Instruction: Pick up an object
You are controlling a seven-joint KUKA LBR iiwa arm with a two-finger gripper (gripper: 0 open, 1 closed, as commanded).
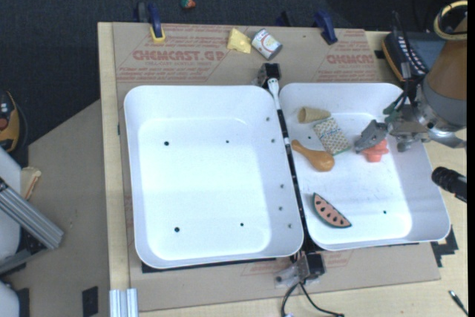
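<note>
the gripper (373,139) hangs low in the right bin (415,230), right over a red piece (377,152), likely lined up to grab it; whether it is spread or pinching, i cannot tell.

Left bin (148,159): wide open floor, lots of room.
Right bin (386,223): crowded at the top by the cone (313,114), patterned block (331,136), wooden spoon (315,155) and red piece (376,152).
Watermelon slice (331,211): sits alone low down, with free floor beside it.
End effector (375,136): hangs over the red piece.
</note>
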